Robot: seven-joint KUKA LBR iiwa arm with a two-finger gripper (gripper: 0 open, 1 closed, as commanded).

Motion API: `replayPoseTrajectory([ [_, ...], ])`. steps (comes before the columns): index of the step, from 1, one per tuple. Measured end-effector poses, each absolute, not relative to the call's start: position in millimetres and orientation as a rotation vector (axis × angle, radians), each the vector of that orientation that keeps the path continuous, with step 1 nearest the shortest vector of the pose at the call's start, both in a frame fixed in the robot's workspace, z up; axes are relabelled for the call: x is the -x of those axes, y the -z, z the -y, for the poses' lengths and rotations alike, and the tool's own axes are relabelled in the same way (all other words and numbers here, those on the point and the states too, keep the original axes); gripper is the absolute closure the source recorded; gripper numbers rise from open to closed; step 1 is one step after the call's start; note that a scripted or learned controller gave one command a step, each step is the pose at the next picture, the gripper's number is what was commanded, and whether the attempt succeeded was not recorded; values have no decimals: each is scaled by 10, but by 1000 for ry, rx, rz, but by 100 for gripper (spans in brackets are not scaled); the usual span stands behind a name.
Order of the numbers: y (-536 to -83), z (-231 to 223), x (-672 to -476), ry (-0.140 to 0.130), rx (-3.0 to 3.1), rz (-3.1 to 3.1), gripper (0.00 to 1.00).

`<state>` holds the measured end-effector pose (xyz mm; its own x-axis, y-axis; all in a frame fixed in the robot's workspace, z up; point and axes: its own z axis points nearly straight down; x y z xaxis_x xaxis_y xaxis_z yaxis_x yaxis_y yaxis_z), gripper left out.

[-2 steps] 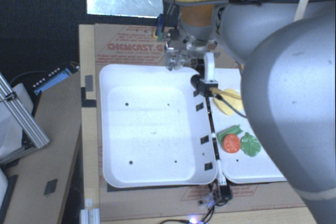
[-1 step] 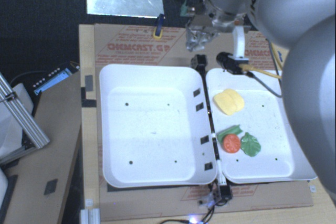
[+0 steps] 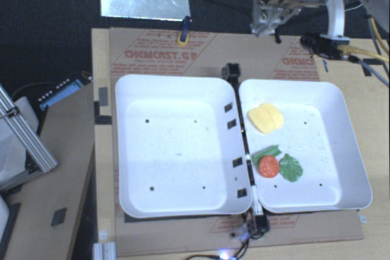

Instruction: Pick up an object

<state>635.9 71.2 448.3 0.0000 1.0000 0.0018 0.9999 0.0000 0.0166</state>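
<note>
The gripper is seen raised beyond the far edge of the right bin, over the cardboard; how far it is opened cannot be told, and nothing is seen held in it; a yellow object is lying in the right bin's far left part; a red tomato and green leaves are placed nearer, touching; the left bin is set alongside.

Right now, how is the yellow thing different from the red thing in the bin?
The yellow thing is pale yellow and plain, while the red thing is round, red and has green leafy bits beside it. The yellow thing looks bigger and lumpier; the red thing is smaller. The yellow thing lies nearer the far edge of the right bin, the red thing nearer the close edge. Both lie in that bin, near its left wall, with the gripper up beyond the bins.
</note>
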Motion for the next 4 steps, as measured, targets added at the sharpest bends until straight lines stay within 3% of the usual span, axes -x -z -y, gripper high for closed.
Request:
replayPoseTrajectory([
  [1, -2676, -1357, -6012, 19, -2219, -2240, 100],
  [2, -2245, -1777, -5756, 4, -2215, -2234, 100],
  [3, -2406, -2234, -5944, -8, -2212, -2230, 100],
  [4, -3404, -2018, -6003, -17, -2216, -2218, 100],
])
